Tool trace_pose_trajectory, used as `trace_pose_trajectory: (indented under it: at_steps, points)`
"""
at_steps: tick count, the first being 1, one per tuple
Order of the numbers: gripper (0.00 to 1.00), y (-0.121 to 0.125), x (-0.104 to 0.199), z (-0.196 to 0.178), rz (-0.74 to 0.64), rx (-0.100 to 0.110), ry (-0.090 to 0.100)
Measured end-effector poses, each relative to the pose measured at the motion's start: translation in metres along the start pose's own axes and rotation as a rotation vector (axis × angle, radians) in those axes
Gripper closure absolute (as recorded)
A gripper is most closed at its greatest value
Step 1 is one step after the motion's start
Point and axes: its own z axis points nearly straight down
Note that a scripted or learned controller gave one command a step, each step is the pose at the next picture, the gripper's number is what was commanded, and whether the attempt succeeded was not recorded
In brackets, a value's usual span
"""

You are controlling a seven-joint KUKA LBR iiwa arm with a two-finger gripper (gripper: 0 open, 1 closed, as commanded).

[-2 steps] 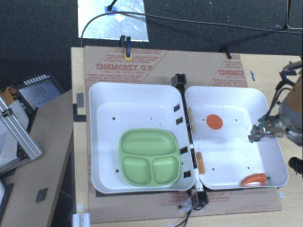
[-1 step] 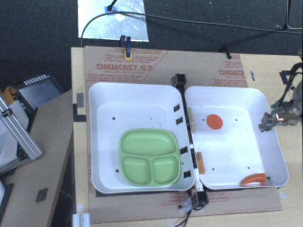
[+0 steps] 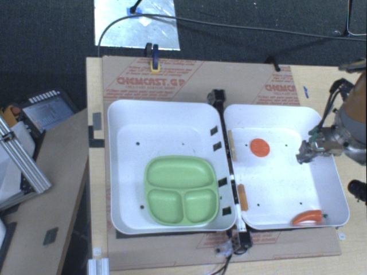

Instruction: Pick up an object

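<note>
Claw [image 3: 303, 155] hangs at right bin's [image 3: 275, 120] right wall; can't tell its state from here. Nearest obj, orange disc [image 3: 260, 148], lies to its left, apart, round & flat, no long axis. Orange wedge [image 3: 308, 217] sits in near right corner, long axis left-right. Risk imo: claw clips wall, or disc too flat to grab.

2 bins side by side on the bench

The left bin [image 3: 123, 125] holds a 3-compartment tray [image 3: 182, 189] toward its front. The right bin [image 3: 330, 205] holds a disc [image 3: 260, 148] near its back left, a carrot-like stick [image 3: 242, 197] along its left wall, and a wedge [image 3: 308, 217] in its front right corner.
</note>
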Motion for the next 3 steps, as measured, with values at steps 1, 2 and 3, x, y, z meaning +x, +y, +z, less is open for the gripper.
trace_pose_trajectory:
  at_steps: [1, 2, 3]
  points:
    - [1.00, -0.005, 0.062, 0.002, -0.002, 0.000, 0.002]
    - [1.00, 0.003, 0.122, 0.009, -0.002, 0.001, 0.002]
    - [1.00, 0.011, 0.176, 0.015, -0.002, 0.001, 0.002]
